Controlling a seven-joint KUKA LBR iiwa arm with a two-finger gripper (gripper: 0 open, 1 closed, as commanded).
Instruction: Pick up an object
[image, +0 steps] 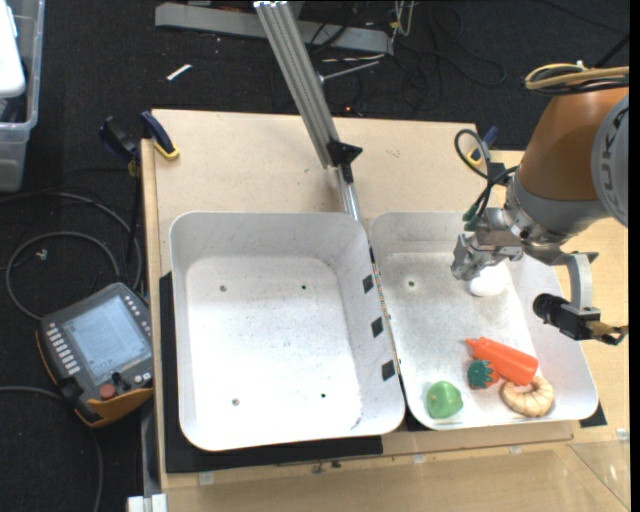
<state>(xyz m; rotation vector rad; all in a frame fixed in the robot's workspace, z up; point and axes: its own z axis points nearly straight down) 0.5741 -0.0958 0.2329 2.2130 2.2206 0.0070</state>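
My gripper (479, 262) hangs low over the back of the right bin (425, 235), at the end of the grey arm with its orange band. A small white rounded object (489, 284) lies right under its tip, partly covered by it; whether they touch I cannot tell. Toward the bin's front right lie an orange carrot (503, 357), a small dark green piece (480, 375), a green apple (444, 399) and a tan ring-shaped pastry (529, 397).
The left bin (200, 235) sits beside the right one, their inner walls meeting at the middle. A slanted metal pole (305, 85) rises behind the bins. A teach pendant (98, 345) lies on the floor at left, with cables around it.
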